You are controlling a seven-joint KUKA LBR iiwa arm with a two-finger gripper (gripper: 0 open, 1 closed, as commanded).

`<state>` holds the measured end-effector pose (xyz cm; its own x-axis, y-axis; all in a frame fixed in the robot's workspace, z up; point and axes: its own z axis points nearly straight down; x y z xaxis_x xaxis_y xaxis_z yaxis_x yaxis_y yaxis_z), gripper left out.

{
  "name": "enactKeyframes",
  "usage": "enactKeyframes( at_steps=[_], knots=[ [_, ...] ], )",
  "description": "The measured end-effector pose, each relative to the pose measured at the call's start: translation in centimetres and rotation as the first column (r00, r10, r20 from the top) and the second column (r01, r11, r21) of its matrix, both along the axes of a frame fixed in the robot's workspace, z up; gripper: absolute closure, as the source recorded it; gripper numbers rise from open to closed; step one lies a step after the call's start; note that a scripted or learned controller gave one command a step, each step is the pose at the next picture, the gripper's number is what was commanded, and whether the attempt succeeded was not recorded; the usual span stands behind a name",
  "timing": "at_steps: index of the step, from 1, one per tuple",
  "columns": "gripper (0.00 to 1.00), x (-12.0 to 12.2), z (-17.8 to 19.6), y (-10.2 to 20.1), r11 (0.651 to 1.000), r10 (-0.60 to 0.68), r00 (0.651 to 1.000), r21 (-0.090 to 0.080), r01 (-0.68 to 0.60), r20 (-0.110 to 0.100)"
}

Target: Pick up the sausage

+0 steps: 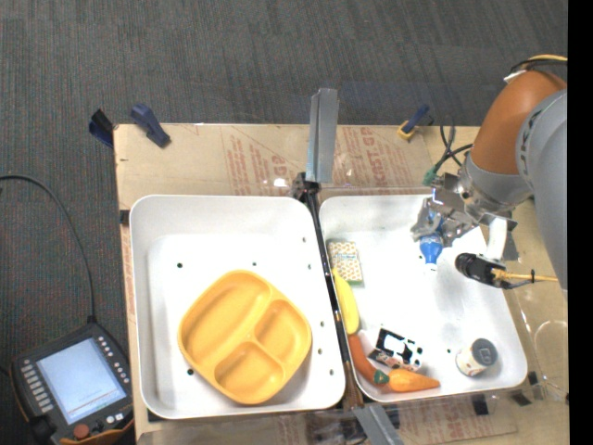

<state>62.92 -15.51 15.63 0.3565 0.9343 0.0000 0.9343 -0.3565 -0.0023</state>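
Observation:
The sausage (pixel 359 352) is a short reddish-brown piece lying along the left wall of the right bin (pixel 500 327), near its front corner. It sits just below a yellow banana (pixel 346 304) and beside an orange carrot (pixel 409 382). My gripper (pixel 431 246) hangs over the back right part of the same bin, pointing down, well away from the sausage to its upper right. Nothing shows in its grasp.
The right bin also holds a small patterned packet (pixel 346 260), a black-and-white item (pixel 398 348) and a round tin (pixel 477 356). A yellow divided plate (pixel 246 336) lies in the left bin (pixel 153 248). A metal post (pixel 322 142) stands behind the bins' shared wall.

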Motion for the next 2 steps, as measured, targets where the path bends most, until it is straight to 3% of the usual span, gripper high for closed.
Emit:
enactKeyframes(
  at_steps=[1,2],
  knots=[
    [1.00,-6.0,-7.1,2.5,0.985,-0.170,0.985,0.001,0.170,-0.006],
    [1.00,-2.3,7.2,0.4,0.999,-0.043,0.999,-0.001,0.043,-0.001]
  ],
)
